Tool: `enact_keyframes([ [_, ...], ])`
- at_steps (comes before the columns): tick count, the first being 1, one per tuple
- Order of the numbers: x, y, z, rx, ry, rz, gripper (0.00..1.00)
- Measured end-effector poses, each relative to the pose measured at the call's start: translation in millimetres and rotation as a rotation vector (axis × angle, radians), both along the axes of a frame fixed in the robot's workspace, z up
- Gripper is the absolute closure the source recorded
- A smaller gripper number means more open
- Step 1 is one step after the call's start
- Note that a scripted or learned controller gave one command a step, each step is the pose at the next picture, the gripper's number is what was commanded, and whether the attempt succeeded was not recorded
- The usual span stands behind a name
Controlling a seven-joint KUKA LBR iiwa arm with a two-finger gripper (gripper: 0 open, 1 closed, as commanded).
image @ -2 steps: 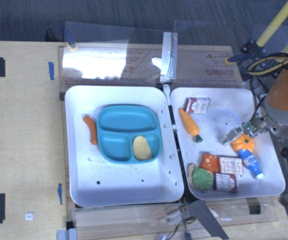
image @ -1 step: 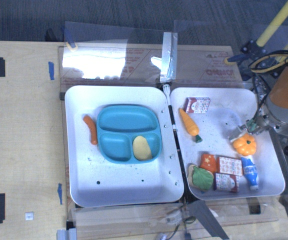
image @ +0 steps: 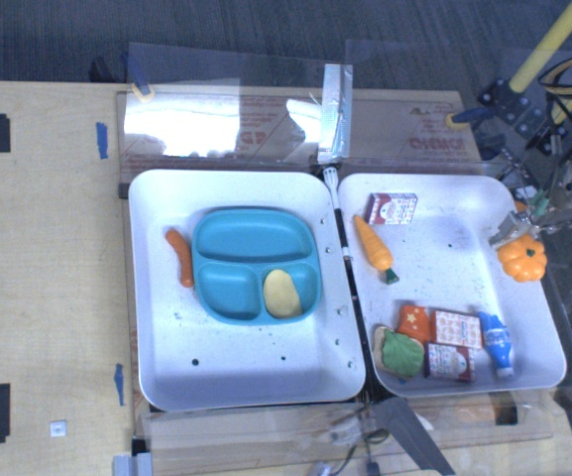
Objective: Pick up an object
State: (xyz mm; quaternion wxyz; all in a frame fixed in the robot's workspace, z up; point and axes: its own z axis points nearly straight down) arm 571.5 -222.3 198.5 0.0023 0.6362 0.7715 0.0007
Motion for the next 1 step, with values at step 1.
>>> enact_keyframes([
  [1,52.0,63.6,14.9,0.004,0.0,-0.062,1.0],
])
